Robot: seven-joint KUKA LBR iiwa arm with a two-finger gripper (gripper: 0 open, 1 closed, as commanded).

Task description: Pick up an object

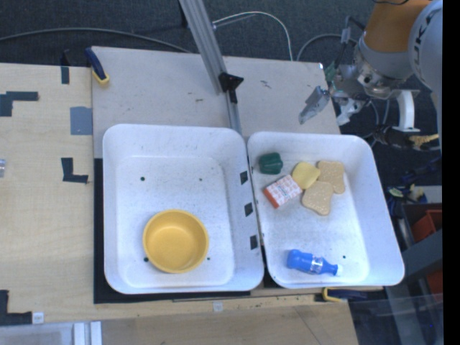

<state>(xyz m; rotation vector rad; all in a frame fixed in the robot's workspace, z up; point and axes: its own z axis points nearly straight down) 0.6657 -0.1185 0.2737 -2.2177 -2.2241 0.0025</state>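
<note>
My gripper (pixel 330 108) hangs over the bench just behind the back rim of the right bin (pixel 359 221), open, with nothing between its fingers (pixel 314 106). Below it in that bin lie a dark green block (pixel 270 163), a red and white box (pixel 282 190), a yellow piece (pixel 305 174), two tan bread-like pieces (pixel 331 175) (pixel 318 198), and, near the front, a blue bottle (pixel 311 262) on its side. A yellow bowl (pixel 176 241) stands upright in the front of the left bin (pixel 136 157).
A slanted metal post (pixel 208 42) rises from the bench behind the seam between the bins. Cables loop over the dark floor at the back right. A blue and yellow clamp (pixel 96 66) sits at the bench's back left corner.
</note>
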